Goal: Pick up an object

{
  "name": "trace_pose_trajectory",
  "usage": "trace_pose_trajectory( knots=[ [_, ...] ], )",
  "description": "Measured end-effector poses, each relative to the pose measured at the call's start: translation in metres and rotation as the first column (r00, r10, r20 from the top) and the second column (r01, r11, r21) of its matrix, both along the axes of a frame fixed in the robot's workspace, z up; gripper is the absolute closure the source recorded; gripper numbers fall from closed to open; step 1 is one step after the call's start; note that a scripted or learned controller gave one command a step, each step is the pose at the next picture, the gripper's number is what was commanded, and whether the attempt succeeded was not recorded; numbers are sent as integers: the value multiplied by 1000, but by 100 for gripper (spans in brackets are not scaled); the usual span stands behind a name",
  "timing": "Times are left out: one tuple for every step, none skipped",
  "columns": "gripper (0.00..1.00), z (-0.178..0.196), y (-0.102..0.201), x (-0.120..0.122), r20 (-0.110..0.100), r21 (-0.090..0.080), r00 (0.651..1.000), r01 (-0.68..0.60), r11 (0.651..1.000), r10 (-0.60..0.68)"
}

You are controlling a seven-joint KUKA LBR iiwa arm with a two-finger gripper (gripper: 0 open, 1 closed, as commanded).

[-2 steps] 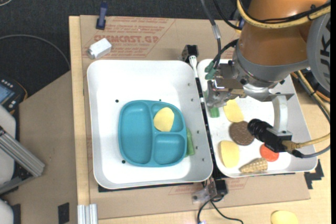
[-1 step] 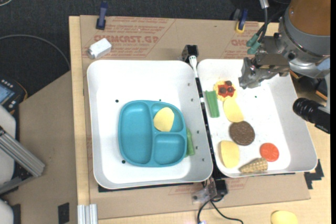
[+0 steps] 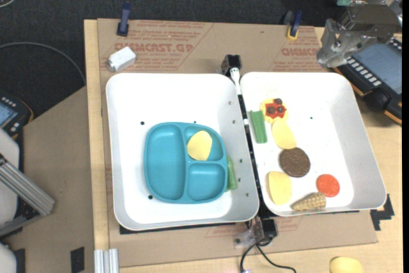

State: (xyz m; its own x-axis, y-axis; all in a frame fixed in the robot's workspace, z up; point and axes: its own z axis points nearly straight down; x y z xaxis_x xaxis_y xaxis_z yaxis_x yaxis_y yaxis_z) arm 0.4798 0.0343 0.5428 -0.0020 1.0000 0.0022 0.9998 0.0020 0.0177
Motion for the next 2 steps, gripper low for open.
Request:
trace_pose_trajectory(
  knots=[
    [100, -119, -1, -1, -30, -4, 1000, 4, 1000, -4],
    [100, -179, 14, -1, -26, -3, 1000, 2, 1000, -2]
  ],
)
